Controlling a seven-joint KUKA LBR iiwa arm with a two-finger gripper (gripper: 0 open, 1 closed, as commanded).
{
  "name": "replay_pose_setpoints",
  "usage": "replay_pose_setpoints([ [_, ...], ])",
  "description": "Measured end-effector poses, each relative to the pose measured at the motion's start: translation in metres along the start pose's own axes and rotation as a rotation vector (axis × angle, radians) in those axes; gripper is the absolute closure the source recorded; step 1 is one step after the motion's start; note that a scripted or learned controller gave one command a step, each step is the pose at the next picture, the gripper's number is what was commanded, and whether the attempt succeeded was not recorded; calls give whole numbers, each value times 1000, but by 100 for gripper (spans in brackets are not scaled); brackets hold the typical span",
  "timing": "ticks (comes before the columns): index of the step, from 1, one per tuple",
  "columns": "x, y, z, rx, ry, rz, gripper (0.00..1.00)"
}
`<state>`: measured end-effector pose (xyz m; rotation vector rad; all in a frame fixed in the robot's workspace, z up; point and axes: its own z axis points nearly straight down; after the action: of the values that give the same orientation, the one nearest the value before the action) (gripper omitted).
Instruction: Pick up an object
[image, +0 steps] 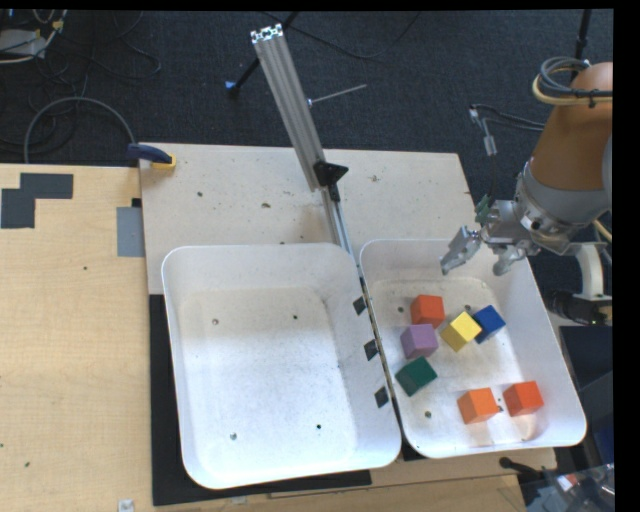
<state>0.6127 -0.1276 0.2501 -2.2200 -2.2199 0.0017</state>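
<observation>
1. Lying in the right bin, seven blocks are clustered; the orange block sits nearest the hand.
2. The hand is seen open, gripping nothing, above the bin's bare far end.
3. The left bin is set beside it.

Two bins sit side by side in the lower half of the frame, the left bin touching the right bin. My gripper hangs spread over the right bin's upper edge. Below it lie four blocks close together: uppermost block, one just beneath it, two touching to its right. A lone block lies lower left; a pair lies lower right.
</observation>
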Motion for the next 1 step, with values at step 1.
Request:
replay_pose_setpoints([
  [1, -6, -9, 13, 3, -1, 0, 0],
])
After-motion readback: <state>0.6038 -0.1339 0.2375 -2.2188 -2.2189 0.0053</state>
